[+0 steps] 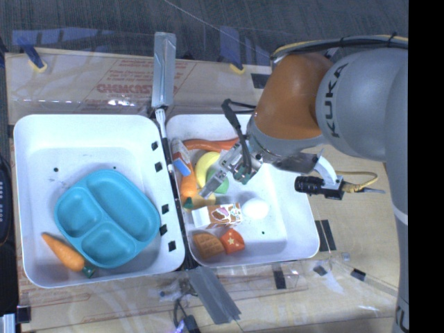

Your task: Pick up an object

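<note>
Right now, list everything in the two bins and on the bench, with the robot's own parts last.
left bin: 1, white, left half of the bench
right bin: 1, white, beside the left bin
divided tray: 1, light blue, in the left bin
carrot: 1, orange, left bin, at the tray's lower left edge
second carrot: 1, orange, far side of the right bin
yellow-green fruit: 1, right bin, under the gripper
egg: 1, white, middle of the right bin
carton: 1, white and brown, left of the egg
tomato: 1, red, near edge of the right bin
bread roll: 1, brown, left of the tomato
arm: 1, grey with an orange band, from the right
gripper: 1, over the right bin
</note>
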Action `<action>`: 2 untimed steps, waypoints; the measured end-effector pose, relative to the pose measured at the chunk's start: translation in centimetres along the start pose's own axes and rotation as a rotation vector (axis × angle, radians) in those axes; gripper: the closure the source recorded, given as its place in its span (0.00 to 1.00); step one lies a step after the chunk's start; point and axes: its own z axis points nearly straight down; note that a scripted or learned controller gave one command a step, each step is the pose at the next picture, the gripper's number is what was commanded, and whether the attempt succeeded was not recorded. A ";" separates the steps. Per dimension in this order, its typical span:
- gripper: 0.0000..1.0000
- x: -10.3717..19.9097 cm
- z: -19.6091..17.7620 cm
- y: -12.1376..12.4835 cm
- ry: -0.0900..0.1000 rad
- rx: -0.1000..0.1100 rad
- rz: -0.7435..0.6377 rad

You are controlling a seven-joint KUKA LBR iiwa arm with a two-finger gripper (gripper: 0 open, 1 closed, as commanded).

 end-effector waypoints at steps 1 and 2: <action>0.00 -0.9 0.0 7.8 -0.002 -0.002 0.154; 0.00 -5.1 6.5 -0.5 0.001 0.004 0.096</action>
